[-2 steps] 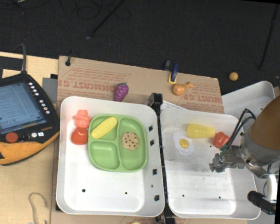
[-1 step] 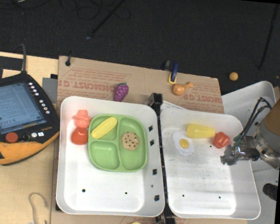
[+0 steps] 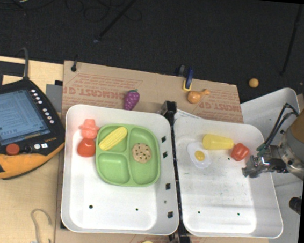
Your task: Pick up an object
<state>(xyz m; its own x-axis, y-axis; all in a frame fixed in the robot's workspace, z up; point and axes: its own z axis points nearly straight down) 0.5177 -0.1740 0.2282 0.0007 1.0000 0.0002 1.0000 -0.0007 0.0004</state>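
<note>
We begin at the fingers (image 3: 251, 169), which sit low over the right edge of the right bin (image 3: 223, 217); they are small and dark against the wiring, and we cannot tell whether they are spread or closed. Nothing shows between them, so we judge that no object is held.

Nearest to them is the red toy (image 3: 240, 151), just beside and slightly above in the camera view, lying on the bin floor. Next to it, touching or nearly so, is the yellow piece (image 3: 217, 142), and further left the fried egg (image 3: 199, 156) (a flat white toy with a yellow yolk). Any of these could serve as the task's object.

Further out, the left bin (image 3: 110, 211) carries a green divided plate (image 3: 128, 156) with a corn cob (image 3: 112, 137) and a cookie (image 3: 141, 153) in separate compartments; an orange-red toy (image 3: 87, 138) lies against the plate's left side. On the counter beyond the bins we see a purple grape bunch (image 3: 131, 99), a small orange gourd (image 3: 196, 95), and a teach pendant (image 3: 16, 131) on the left.

As for progress, we judge the pick not yet made: the arm is at the bin and close to the red toy, but closing on it and lifting are still to come.
</note>
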